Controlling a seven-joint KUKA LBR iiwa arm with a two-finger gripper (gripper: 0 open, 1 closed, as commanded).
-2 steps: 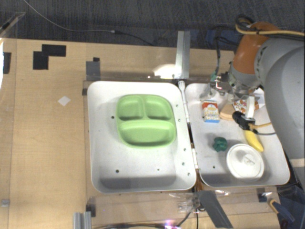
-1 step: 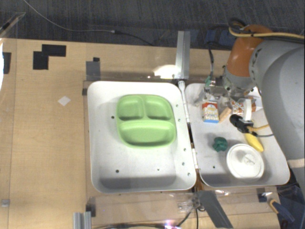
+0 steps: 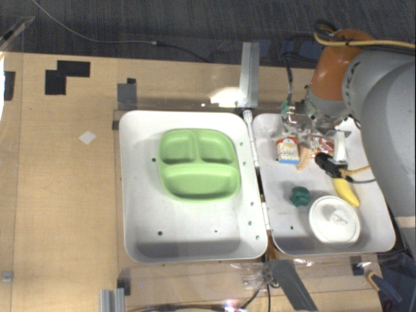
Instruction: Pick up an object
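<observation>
The right bin (image 3: 383, 236) holds the loose things: a small box (image 3: 286, 150) with a red and white label near its upper left, a dark green lump (image 3: 300, 196) just left of a round white cup (image 3: 334, 218) toward the near side, and a yellow banana (image 3: 345, 191) lying at a slant near the right wall. The left bin (image 3: 140, 194) carries a green divided plate (image 3: 198, 163), flat and near its middle.

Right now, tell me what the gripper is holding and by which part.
Cannot be told. The gripper is low in the right bin over a small carton, but its grip isn't visible.
</observation>
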